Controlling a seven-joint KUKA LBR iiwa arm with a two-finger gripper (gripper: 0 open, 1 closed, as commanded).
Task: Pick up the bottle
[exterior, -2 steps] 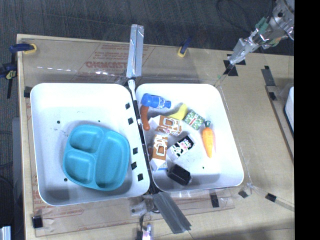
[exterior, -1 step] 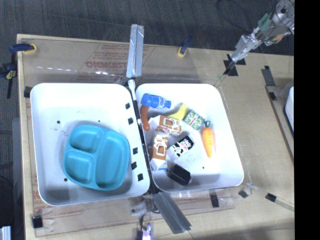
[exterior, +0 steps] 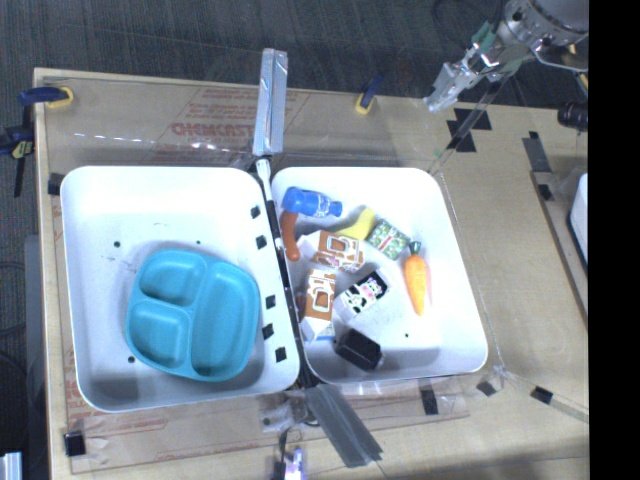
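Two white bins [exterior: 90,198] are seen mid-frame; the bottle [exterior: 310,205] lies in the right one. At upper right, the gripper [exterior: 445,90] is perhaps open, holding nothing.

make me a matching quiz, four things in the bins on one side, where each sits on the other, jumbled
Things:
1. bottle
2. carrot
3. teal tray
4. black block

Places:
A. left bin
B. right bin, front edge
C. right bin, back left corner
D. right bin, right side

Pairs: 1-C, 2-D, 3-A, 4-B
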